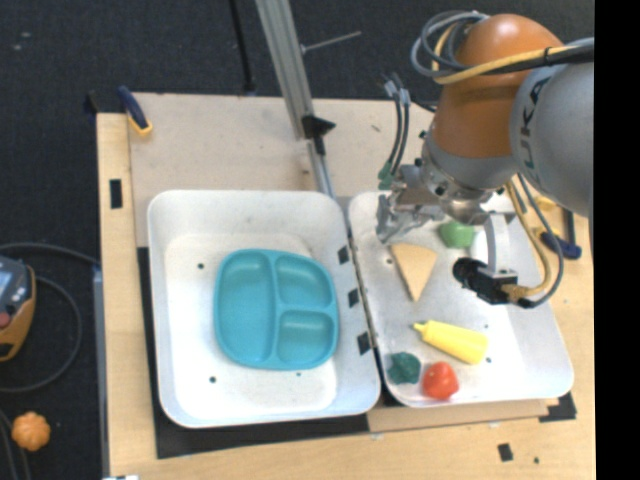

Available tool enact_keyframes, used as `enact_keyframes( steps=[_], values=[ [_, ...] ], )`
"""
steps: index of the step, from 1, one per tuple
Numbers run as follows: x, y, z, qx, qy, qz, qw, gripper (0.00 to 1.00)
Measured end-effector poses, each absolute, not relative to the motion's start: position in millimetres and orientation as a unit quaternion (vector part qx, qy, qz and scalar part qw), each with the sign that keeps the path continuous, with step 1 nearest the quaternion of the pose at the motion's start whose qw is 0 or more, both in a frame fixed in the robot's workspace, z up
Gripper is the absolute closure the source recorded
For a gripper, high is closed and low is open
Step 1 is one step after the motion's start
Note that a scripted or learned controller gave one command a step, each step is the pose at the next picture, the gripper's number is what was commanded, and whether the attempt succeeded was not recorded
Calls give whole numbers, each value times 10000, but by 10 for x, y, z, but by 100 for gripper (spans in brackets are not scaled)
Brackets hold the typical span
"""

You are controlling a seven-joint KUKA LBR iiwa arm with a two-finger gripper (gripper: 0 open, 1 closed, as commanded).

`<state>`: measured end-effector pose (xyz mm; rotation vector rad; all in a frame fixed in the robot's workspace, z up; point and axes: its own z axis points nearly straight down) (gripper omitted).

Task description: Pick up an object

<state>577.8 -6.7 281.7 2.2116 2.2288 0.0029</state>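
Note:
My gripper (393, 222) hangs over the far left corner of the right bin (530, 353), under the orange wrist band (490, 78). Just below and to its right lies a tan cheese-like wedge (415, 268), close to the gripper but not in it. A light green piece (458, 234) peeks out from under the arm. Nearer the front of that bin lie a yellow squash-shaped toy (453, 341), a red tomato-like piece (440, 380) and a dark green lump (404, 367).
The left bin (165, 268) holds a teal divided plate (275, 308). An aluminium post (290, 68) rises behind the bins. A black cable fitting (485, 280) hangs from the arm over the right bin. An orange ball (30, 430) lies off the bench, lower left.

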Motion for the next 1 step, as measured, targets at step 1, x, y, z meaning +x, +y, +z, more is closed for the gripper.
enact_keyframes(
  steps=[1],
  values=[
    [5846,501,2782,7045,7097,7,4,100]
  ],
)
